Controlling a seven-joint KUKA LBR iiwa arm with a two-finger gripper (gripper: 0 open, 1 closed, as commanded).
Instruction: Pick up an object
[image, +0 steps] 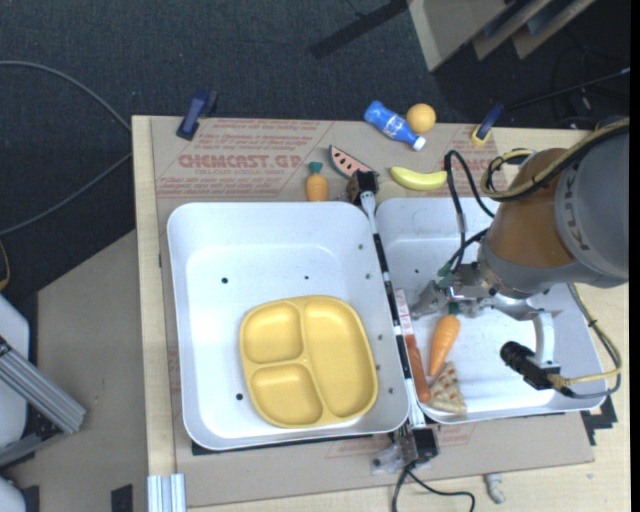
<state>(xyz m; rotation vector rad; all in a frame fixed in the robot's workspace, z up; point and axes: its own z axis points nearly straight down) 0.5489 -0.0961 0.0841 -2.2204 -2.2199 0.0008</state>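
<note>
The camera view is showing the surface (150, 300) carrying two white bins; the left bin (200, 250) is holding a yellow divided plate (307, 358), the right bin (420, 225) an orange toy carrot (443, 344). The carrot is lying tilted, its thick end up, its tip pointing down toward a pizza slice (447, 390). The fingers (452, 296) are sitting just above the carrot's thick end; whether they are gripping it or are spread, I cannot tell.
</note>
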